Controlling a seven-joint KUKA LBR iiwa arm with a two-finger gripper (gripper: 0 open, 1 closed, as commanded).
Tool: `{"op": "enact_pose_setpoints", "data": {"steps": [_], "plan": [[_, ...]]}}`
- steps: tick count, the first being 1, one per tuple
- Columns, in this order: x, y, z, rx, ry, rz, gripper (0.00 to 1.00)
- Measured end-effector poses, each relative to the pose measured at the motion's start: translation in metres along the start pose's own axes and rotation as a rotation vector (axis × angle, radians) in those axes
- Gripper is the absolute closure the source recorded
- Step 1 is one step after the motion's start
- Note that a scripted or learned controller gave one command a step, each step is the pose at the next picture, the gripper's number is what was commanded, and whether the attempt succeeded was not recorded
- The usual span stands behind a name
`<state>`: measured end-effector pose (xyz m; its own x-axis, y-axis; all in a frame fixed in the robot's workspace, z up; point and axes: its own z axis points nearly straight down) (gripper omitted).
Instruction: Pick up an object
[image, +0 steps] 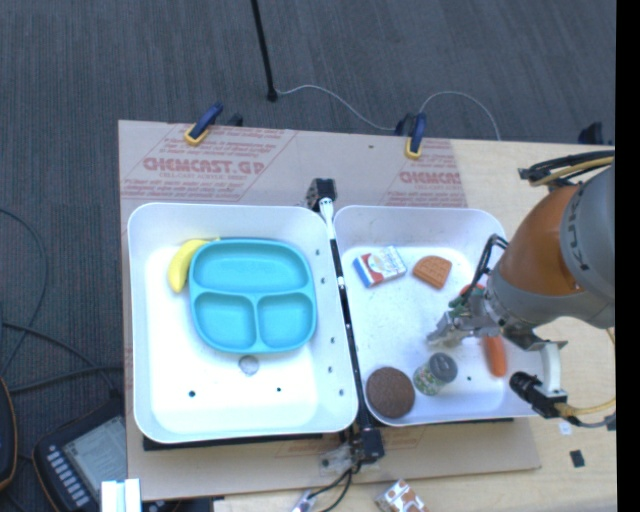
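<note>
Hovering low in the right bin (470, 215), the gripper (458, 328) hangs just above the small jar (435, 373), carrot (495, 355) beside it. Jaws? Can't tell from here. Nothing visibly lifted — the pick looks undone.

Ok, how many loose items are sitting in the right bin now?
5: a red-and-white packet and an orange cracker-like piece at the far end, a brown round thing at the near corner, a small jar beside it, a carrot by the gripper. The arm may hide more.
</note>
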<state>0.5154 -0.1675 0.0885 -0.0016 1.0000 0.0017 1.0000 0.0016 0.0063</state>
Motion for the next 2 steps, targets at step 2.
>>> {"op": "enact_pose_setpoints", "data": {"steps": [2], "plan": [[0.064,-0.029,0.001,-0.004,-0.006,0.002,0.0]]}}
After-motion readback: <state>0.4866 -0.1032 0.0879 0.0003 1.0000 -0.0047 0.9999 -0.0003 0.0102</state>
